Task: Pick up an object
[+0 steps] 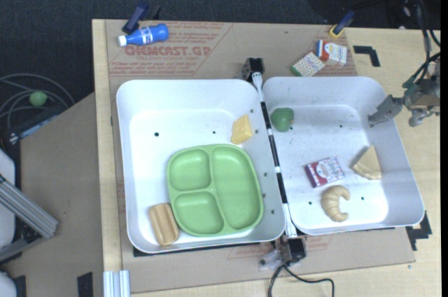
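Observation:
The right bin [392, 204] holds a green round fruit [282, 119], a red and white packet [324, 171], a toy croissant [337, 202] and a pale tan wedge [368, 164]. In the left bin [140, 148] lie a green divided plate [212, 189], a yellow wedge [242, 129] and a tan bread piece [163, 223]. My gripper [399, 113] hovers over the right bin's far right rim, above the tan wedge. Its grey fingers [381, 111] stand apart, open, with nothing between them.
On the cardboard behind the bins lie a blue and white bottle [143, 35] and small printed boxes [320, 59]. A black clip [253, 67] sits at the bins' shared back corner. Cables [294, 271] run from the front edge.

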Tool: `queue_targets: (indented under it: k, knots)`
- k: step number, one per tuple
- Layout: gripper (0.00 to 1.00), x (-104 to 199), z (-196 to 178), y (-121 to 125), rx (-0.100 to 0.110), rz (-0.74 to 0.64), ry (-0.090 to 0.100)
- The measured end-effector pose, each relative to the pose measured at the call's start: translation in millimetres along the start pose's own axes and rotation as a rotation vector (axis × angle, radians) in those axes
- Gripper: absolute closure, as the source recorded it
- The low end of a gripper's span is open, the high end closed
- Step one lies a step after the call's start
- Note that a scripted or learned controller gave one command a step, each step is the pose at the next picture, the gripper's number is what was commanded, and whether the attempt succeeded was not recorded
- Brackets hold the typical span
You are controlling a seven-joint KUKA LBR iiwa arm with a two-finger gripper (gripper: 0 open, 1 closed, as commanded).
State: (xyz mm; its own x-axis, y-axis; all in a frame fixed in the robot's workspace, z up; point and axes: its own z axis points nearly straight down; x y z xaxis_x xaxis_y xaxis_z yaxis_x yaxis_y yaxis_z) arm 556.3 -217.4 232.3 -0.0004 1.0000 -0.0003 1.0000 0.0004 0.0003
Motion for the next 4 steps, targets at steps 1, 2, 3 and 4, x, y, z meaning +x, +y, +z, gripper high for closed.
queue_targets:
  k: [1,2,3,4]
  knots:
    - [0.0,55,60,85,0.0,-0.001,0.001]
    - [0.0,97,71,3,0.002,0.0,0.001]
    - [0.0,115,135,-49,-0.002,0.001,0.0]
    - [0.0,74,70,-4,-0.003,0.001,-0.001]
